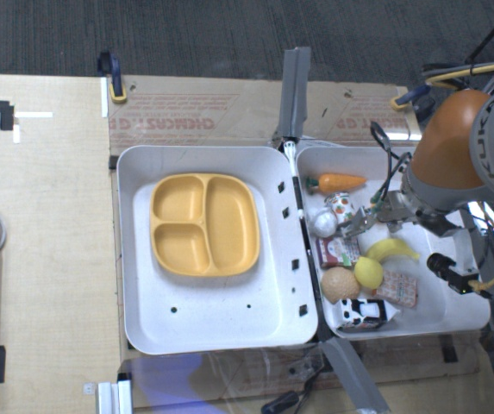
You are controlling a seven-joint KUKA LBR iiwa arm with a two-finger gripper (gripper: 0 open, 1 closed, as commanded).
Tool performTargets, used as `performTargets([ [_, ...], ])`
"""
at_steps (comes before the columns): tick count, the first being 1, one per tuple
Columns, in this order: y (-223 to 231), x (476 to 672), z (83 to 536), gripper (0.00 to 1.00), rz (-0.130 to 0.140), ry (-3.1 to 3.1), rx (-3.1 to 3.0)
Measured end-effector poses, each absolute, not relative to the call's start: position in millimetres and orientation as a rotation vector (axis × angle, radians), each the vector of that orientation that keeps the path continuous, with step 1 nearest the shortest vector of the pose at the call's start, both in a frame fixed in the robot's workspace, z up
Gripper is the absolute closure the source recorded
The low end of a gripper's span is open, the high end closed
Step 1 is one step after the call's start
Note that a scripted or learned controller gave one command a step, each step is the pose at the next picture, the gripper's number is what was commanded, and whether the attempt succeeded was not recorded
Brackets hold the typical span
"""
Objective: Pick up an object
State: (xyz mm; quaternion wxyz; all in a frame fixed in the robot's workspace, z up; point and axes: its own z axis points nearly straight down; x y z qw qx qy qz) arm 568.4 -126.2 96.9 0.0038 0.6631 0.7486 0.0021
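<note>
the carrot (pixel 340 181) lies near the right bin's (pixel 453 317) far edge, long axis along that edge, tip toward the left bin (pixel 143 317). nearer sit a white ball (pixel 324 223), banana (pixel 390 249), lemon (pixel 368 272), brown round fruit (pixel 340 284) and small packets. the tool (pixel 360 220) hangs just nearer than the carrot, among the clutter; whether it is spread or pressed together i cannot tell. a yellow divided plate (pixel 205 224) sits in the left bin.

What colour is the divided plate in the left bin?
Yellow-orange all over, plain with no pattern. The divided plate shows clearly in the camera view.
</note>
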Motion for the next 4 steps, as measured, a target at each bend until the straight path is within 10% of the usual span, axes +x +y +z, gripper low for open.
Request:
performTargets([
  [2,-54.8,556.4,196.1,0.0,-0.002,2.627,1.725],
  [3,-113.6,609.0,94.4,0.0,-0.006,2.639,1.702],
  [4,-113.7,609.6,103.7,1.0,-0.002,2.635,1.706],
])
